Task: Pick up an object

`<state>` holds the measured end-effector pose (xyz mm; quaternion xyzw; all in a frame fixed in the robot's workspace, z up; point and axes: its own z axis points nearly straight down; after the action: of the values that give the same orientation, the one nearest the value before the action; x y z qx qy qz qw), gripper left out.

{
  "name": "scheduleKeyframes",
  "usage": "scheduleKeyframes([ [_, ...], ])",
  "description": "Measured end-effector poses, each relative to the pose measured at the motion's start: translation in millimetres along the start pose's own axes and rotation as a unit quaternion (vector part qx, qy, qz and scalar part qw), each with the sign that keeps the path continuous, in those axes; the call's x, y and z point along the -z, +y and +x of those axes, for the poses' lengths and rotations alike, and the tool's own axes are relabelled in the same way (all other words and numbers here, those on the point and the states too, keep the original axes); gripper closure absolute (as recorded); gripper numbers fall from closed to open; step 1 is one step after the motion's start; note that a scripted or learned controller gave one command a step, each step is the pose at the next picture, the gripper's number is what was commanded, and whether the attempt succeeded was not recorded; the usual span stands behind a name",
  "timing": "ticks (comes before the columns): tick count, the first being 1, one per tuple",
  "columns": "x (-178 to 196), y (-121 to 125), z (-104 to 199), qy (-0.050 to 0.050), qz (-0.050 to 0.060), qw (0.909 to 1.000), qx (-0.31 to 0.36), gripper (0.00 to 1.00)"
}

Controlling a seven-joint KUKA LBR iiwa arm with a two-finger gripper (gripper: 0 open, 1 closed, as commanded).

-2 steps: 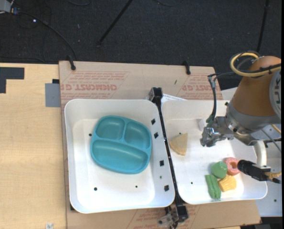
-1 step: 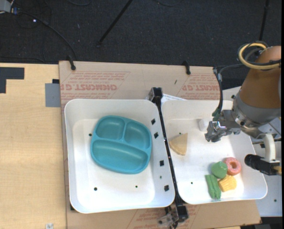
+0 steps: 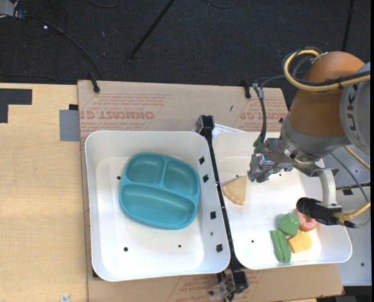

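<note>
Presently we find the gripper (image 3: 259, 170) just right of the wedge (image 3: 235, 190). The wedge lies nearer, leftward. Grip state: we cannot tell.

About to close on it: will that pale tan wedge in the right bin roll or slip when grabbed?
The pale tan wedge lies flat with straight sides, so rolling seems unlikely. Its tapered shape may squirt from the gripper. Looks light; a nudge could slide it on the smooth white right bin.

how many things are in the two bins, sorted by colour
teal: 1, divided plate
tan: 1, wedge
green: 2, round piece and long piece
yellow: 1, block
pink: 1, ring
total: 6
</note>
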<state>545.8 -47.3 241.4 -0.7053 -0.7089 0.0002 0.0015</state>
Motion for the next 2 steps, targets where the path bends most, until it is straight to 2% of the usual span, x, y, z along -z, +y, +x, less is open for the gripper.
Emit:
scheduleKeyframes([
  [1, -14.7, 12.7, 50.8, 0.000, 0.001, 1.0000, 0.000, 1.00],
  [2, -5.1, 24.5, 101.8, 0.000, 0.000, 1.0000, 0.000, 1.00],
])
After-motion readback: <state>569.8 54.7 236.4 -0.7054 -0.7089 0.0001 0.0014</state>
